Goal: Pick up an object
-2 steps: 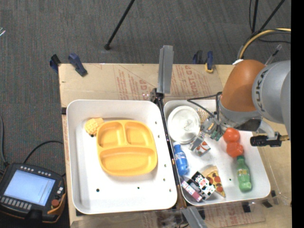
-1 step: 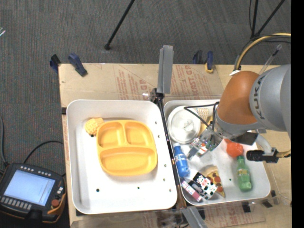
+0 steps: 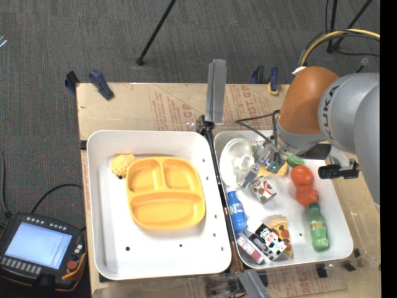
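The gripper (image 3: pixel 260 164) hangs low over the back of the right bin (image 3: pixel 343 225). I cannot tell how its jaws stand, because they are small and mixed up with the things under them. Just beside the jaws, on the side of the other bin, lies a clear glass bowl (image 3: pixel 236 157). Right under the jaws sits a small carton (image 3: pixel 264 189). A little past the jaws, toward the arm, is a red toy (image 3: pixel 304 184), and nearer the front lies a green bottle (image 3: pixel 318 227). A blue bottle (image 3: pixel 236 210) lies along the wall between the bins. At the front are a cow-print box (image 3: pixel 272 241) and a pizza slice toy (image 3: pixel 279 226).

Well away from the jaws, the left bin (image 3: pixel 111 241) holds a yellow divided tray (image 3: pixel 165 192) with a toy corn cob (image 3: pixel 121 164) touching its back corner.

Both bins sit on a brown board (image 3: pixel 155 101) held by blue clamps (image 3: pixel 99 82). The floor is grey carpet (image 3: pixel 62 30). A tablet-like controller (image 3: pixel 40 247) lies on the floor by the bench
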Tool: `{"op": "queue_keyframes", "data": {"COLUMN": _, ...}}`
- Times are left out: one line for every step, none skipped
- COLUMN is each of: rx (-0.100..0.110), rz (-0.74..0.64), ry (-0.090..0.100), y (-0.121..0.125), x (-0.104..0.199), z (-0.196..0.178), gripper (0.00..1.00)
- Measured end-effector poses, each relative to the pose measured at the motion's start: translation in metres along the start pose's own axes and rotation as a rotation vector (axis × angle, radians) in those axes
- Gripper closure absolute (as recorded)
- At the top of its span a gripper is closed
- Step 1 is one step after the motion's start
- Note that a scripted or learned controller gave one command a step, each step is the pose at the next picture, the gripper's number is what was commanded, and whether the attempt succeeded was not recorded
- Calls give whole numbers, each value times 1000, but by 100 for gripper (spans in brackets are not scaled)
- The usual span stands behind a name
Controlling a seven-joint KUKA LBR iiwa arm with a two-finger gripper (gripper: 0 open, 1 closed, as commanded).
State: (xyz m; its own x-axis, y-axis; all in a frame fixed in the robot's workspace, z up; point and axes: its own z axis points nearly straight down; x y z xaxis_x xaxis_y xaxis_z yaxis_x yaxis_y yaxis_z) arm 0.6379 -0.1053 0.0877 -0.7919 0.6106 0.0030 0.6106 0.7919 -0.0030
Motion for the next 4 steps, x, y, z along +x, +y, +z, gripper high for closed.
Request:
{"op": "queue_keyframes", "data": {"rx": 5, "rz": -120, "ry": -36, "y": -22, "x": 35, "z": -5, "gripper": 0}}
{"op": "queue_keyframes", "data": {"rx": 11, "rz": -111, "ry": -41, "y": -34, "x": 47, "z": -5, "gripper": 0}}
{"op": "queue_keyframes", "data": {"rx": -3, "rz": -478, "ry": -6, "y": -108, "x": -8, "z": 0, "gripper": 0}}
{"op": "queue_keyframes", "data": {"rx": -1, "rz": -529, "ry": -6, "y": -72, "x": 12, "z": 0, "gripper": 0}}
